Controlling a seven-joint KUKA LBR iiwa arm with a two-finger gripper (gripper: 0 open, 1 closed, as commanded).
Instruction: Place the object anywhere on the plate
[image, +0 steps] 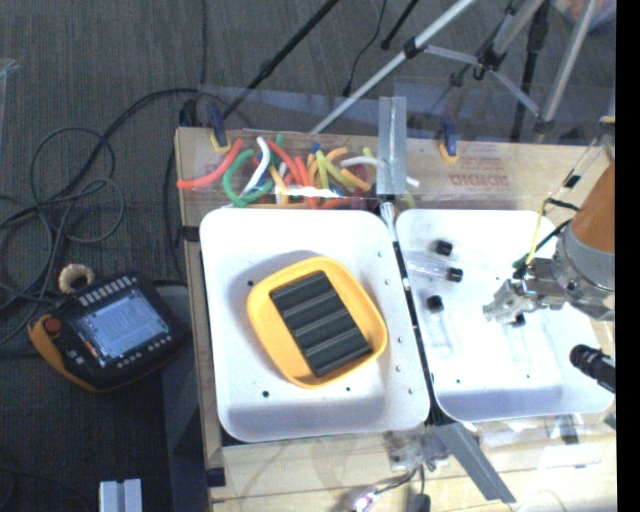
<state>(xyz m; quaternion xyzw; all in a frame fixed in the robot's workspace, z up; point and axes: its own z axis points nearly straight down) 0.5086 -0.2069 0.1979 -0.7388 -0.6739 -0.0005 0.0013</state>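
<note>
A yellow plate (262, 312) lies tilted in the left white bin (230, 250), and a black ridged block (320, 322) rests on it. The right white bin (480, 395) holds three small clear tubes with black caps: one at the back (441, 246), one just below it (437, 269), and one nearer the front (436, 318). My gripper (512, 304) hangs low over the right half of that bin, well to the right of the tubes. A small dark spot sits right under it, too small to identify.
A tangle of coloured cables (290, 172) lies along the bench's back edge. A metal post (392, 150) stands at the back between the bins. A black part (596, 366) juts in at the right bin's front right. A teach pendant (110, 332) lies on the floor to the left.
</note>
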